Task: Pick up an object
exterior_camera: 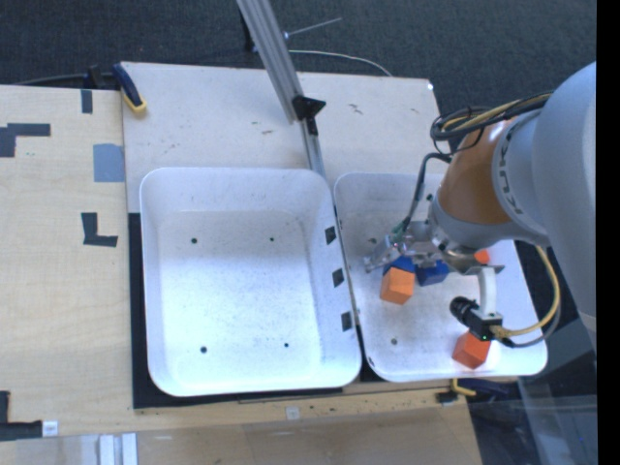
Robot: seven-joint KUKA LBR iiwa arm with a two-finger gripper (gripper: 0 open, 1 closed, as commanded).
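- camera view: a pale wooden bench (pixel 58 289) stands on dark carpet (pixel 116 13), with grey and black tape marks on its left part and a lighter board (pixel 203 114) under the bins.
- a slanted metal rail (pixel 274 51) crosses the board from the top, and a tool with a blue and yellow handle (pixel 129 87) lies at the board's upper left corner.
- no brand, label or readable writing can be made out.
- the left white bin (pixel 155 269) shows only small dark specks on its floor.
- the right white bin (pixel 373 352) holds an orange block (pixel 397 286), a blue object (pixel 431 272) just beside it, and a second orange block (pixel 471 350) near the bin's lower right corner, next to a black cable fitting (pixel 465 310).
- the grey arm (pixel 542 163) with its orange band reaches in from the right; the gripper (pixel 399 256) hangs over the right bin, directly above the first orange block.
- whether the block sits between its fingers cannot be told, nor how the gripper stands.
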